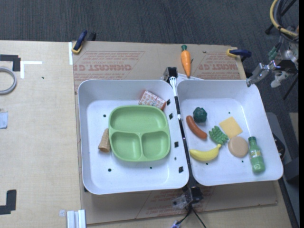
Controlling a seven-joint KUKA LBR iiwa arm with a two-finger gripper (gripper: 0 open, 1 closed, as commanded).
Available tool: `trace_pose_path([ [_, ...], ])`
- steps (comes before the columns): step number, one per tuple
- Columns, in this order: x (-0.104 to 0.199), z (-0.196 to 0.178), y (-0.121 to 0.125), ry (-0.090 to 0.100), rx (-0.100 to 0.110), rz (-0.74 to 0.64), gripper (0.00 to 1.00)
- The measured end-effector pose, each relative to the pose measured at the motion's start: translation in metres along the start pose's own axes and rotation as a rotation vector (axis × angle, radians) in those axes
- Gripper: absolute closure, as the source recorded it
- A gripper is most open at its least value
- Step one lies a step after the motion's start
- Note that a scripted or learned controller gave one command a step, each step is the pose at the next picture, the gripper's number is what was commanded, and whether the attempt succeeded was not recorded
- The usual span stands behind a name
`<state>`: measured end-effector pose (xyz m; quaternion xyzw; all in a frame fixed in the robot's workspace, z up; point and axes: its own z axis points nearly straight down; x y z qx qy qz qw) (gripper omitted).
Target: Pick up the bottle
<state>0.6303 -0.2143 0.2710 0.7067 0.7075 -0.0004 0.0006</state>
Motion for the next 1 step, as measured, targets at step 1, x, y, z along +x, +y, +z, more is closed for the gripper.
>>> trace_pose_path([
  [1,-0.0001,-0.0098,0.0006,-0.002,-0.001,-0.003,1.0],
])
